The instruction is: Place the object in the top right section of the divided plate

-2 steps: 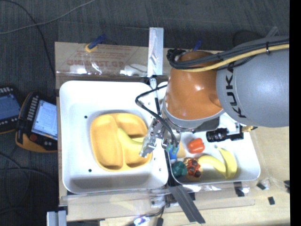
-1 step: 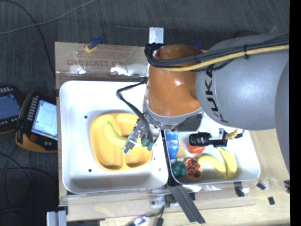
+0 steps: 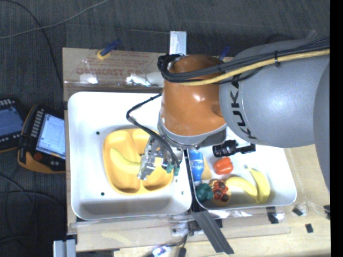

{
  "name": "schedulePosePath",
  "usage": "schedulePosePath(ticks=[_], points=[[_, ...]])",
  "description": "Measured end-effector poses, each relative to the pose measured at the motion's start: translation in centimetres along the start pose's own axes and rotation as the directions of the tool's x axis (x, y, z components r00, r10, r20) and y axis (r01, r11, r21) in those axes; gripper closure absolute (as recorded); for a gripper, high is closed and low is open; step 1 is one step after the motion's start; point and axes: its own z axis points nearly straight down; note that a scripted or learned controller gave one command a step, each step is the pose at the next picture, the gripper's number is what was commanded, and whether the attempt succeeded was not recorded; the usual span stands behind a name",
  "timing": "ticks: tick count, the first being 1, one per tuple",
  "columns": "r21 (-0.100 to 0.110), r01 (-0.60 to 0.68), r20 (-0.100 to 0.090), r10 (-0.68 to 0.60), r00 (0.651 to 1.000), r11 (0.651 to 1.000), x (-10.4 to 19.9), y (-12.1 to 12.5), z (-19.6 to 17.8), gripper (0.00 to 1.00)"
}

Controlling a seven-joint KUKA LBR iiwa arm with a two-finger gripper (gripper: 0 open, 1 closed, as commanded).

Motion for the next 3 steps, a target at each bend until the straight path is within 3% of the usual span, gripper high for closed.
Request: schedulePosePath(ticks=[1,2,3], points=[[0.0,0.21,0.0,-0.21,0.978,0.978,-0.1,-0.5,3.1,1.0],[0.0,0.304,0.004,-0.304,0.953,0.953,-1.6,-2.9,0.6,1.0],[-0.004,0.277,0.001,-0.277,0.961,0.961,0.0,2.8,2.3,1.0]])
